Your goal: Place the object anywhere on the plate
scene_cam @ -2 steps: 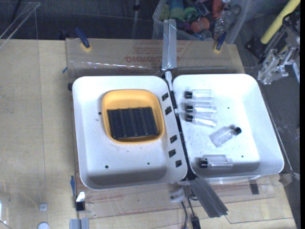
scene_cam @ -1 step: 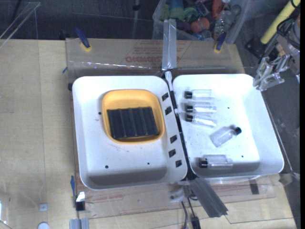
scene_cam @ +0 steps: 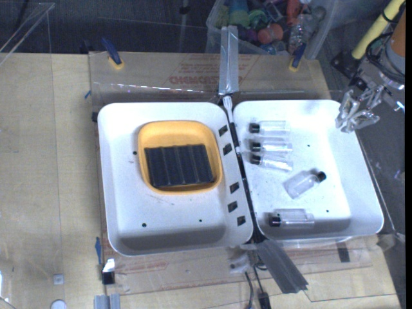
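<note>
A yellow square plate (scene_cam: 149, 138) lies in the left bin (scene_cam: 122, 205), with a dark ridged rectangular block (scene_cam: 179, 165) lying on it. In the right bin (scene_cam: 341, 172) lie several clear vials with black caps: three stacked near the divider (scene_cam: 269, 128), (scene_cam: 271, 147), (scene_cam: 270, 162), one tilted in the middle (scene_cam: 304, 182), and one along the front wall (scene_cam: 291, 218). My gripper (scene_cam: 353, 116) hangs over the right bin's far right corner, apart from all the vials, and nothing shows in it.
A metal divider strip (scene_cam: 230, 140) runs between the bins. A clear tub of colourful toys (scene_cam: 270, 11) stands behind the bench. A grey bar (scene_cam: 283, 269) lies across the front edge below the right bin.
</note>
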You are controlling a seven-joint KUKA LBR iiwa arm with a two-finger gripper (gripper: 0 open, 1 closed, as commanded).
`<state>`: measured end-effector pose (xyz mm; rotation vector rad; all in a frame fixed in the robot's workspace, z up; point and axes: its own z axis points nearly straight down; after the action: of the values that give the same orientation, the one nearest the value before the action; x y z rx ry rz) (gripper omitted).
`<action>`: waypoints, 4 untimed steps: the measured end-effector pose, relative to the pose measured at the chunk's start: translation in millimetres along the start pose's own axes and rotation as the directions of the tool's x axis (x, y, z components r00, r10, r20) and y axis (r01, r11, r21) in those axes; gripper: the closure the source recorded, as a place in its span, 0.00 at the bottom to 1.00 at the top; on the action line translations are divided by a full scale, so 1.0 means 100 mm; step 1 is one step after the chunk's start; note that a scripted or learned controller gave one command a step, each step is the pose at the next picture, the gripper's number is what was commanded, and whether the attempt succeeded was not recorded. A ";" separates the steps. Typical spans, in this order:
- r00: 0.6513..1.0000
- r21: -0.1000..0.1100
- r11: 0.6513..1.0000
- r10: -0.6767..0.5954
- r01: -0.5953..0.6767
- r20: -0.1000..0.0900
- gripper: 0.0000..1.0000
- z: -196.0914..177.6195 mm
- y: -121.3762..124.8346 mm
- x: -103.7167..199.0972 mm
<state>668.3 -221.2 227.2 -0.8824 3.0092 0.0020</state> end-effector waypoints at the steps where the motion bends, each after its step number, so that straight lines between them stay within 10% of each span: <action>1: 0.950 -0.001 0.950 -0.311 0.311 0.001 1.00 0.33 0.00 0.00; 3: 0.717 -0.001 0.717 -0.697 0.697 0.002 1.00 0.02 0.00 0.00; 4: 0.500 -0.003 0.500 -0.866 0.866 0.003 1.00 0.10 0.07 0.11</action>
<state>654.7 -221.1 216.8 -2.2687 2.1650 0.0039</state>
